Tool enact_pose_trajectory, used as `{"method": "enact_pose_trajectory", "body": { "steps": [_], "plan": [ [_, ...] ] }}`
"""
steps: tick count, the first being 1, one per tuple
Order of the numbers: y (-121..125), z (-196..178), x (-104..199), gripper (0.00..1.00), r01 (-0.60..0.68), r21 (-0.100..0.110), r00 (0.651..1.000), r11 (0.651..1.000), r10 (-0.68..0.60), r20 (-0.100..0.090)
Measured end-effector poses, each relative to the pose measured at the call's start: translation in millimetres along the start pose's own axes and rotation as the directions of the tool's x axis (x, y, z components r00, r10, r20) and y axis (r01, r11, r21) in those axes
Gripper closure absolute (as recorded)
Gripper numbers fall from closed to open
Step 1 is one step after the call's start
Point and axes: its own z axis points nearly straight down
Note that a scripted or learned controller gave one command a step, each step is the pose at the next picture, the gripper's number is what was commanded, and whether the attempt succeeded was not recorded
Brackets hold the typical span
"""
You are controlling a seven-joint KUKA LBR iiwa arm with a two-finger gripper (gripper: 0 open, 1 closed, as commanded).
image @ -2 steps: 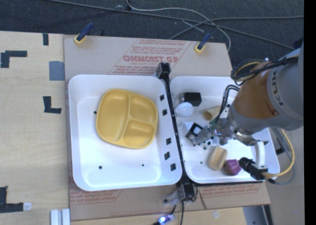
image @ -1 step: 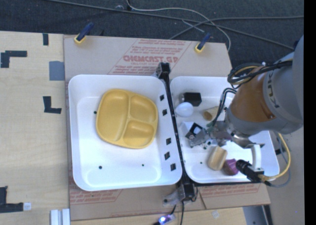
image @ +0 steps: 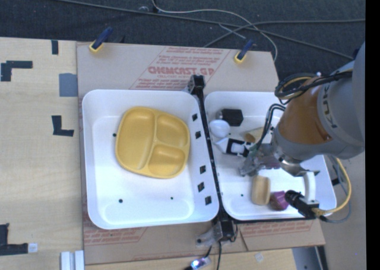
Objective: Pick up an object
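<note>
I'm seeing one yellow divided plate (image: pixel 152 142) lying in the left bin (image: pixel 98 162); the gripper (image: pixel 254 165) is hovering over the right bin (image: pixel 237 206), grip unreadable.

Arm (image: pixel 332 114) cut off at right edge; covers right bin (image: pixel 228 206) far side; end effector (image: pixel 252 165) fingers indistinct.

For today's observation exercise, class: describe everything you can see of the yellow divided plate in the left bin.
The yellow plate is a rounded-square tray of what looks like matte plastic, moulded into three compartments: one long one on its left, two smaller on its right. It lies flat, right way up, slightly rotated, on the floor of the left bin, toward the bin's far side. Nothing rests in it.
</note>
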Motion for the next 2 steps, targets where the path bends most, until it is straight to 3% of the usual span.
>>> {"method": "enact_pose_trajectory", "body": {
  "steps": [2],
  "plan": [
    [1,-96,-7,1.0,-0.002,-0.015,1.0,1.0,0.002,0.007]
  ]
}}
